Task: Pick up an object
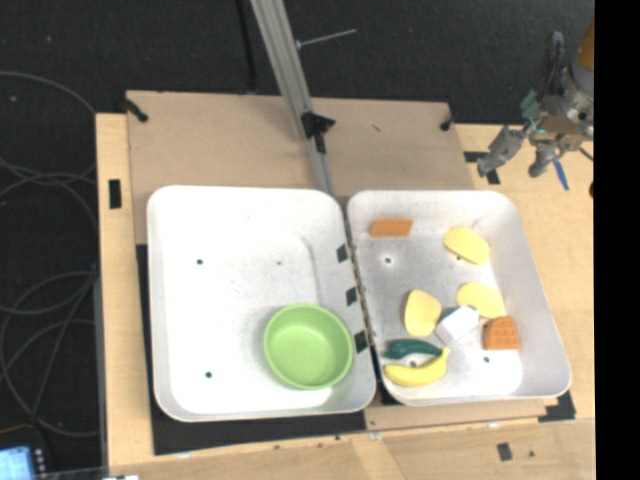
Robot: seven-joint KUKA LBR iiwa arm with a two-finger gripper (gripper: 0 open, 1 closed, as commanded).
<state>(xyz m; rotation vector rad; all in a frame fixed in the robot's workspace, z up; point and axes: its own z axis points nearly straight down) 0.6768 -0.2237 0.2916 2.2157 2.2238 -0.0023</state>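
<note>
Camera view: we note the gripper (545, 148) open, empty; crowded toys (440, 328) far below-left risk a glancing, failed grasp.

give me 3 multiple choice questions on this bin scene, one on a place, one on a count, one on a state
1. Where is the green bowl?
A. near front corner of the left bin
B. in the right bin beside the banana
C. on the bench outside both bins

2. How many orange blocks lie in the right bin?
A. none
B. two
C. four

3. How does the end effector stand?
A. pressed onto the bowl
B. above the bench beyond the right bin's far right corner
C. inside the left bin

Answers:
1 A, the bowl sits in the left bin's front right corner.
2 B, one orange block lies at the far side and another near the right wall.
3 B, it hangs off the bin's far corner, touching no object.
</note>
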